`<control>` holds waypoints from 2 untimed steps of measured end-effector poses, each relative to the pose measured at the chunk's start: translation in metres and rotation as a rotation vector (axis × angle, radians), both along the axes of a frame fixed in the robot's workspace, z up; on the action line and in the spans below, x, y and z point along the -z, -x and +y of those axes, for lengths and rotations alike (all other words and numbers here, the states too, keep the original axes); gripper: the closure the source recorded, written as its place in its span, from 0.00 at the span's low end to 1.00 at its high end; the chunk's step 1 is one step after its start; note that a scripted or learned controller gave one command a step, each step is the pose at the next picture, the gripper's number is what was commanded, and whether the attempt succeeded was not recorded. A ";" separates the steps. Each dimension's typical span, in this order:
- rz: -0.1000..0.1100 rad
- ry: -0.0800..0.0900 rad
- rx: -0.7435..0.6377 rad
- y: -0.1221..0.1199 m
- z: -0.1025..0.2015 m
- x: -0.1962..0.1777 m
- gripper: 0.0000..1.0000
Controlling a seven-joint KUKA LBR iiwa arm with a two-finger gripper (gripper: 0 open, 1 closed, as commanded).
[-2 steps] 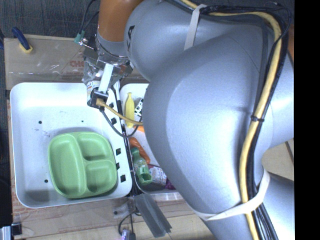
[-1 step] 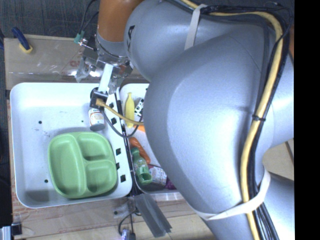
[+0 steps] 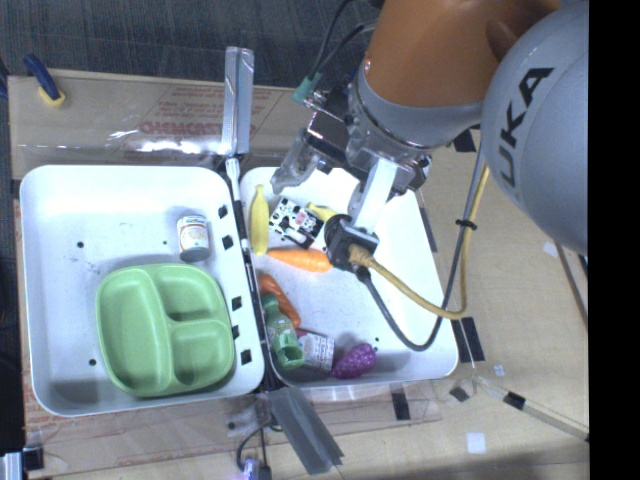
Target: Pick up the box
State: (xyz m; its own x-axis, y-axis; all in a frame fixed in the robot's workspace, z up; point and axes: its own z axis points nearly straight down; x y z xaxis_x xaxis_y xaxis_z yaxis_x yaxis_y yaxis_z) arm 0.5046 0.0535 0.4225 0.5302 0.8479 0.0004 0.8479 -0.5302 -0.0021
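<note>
The arm (image 3: 540, 118), grey with an orange band (image 3: 440, 28), is standing nearest the lens and reaching in over the far half of the right bin (image 3: 425, 308). The wrist is hanging just above the box (image 3: 293, 220). Whether the jaws are apart or together cannot be told from this angle, and nothing is showing between them.

The box, black and white in pattern, is lying flat on the bin floor. A banana (image 3: 259, 223) is lying just beside it on the divider side and a carrot (image 3: 300, 260) just beside its near edge. The step in hand is judged to be the descent onto the box. It is likely going best if the jaws are straddling the box across its two free sides and coming down square, so that neither neighbour is being caught or pushed.

In the right bin, near to far:
- Purple grapes (image 3: 354, 360), a small can (image 3: 318, 348) on its side and a green bottle (image 3: 283, 340) are crowding the near end.
- An orange item (image 3: 278, 298) is lying beyond them.
- The carrot, the box and the banana are lying farther still.

In the left bin (image 3: 40, 298), a green divided plate (image 3: 165, 328) is filling the near half, and a small jar (image 3: 193, 238) is standing upright beyond it. Both bins are resting on the table (image 3: 100, 98).
</note>
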 end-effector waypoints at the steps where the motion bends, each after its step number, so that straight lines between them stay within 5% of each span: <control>1: 0.007 0.000 -0.011 0.000 0.003 -0.008 1.00; 2: 0.007 0.000 -0.011 0.000 0.003 -0.008 0.00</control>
State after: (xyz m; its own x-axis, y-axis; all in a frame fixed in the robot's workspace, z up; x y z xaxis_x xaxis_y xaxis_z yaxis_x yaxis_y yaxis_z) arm 0.5047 0.0560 0.4309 0.5209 0.8536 -0.0035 0.8535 -0.5210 -0.0079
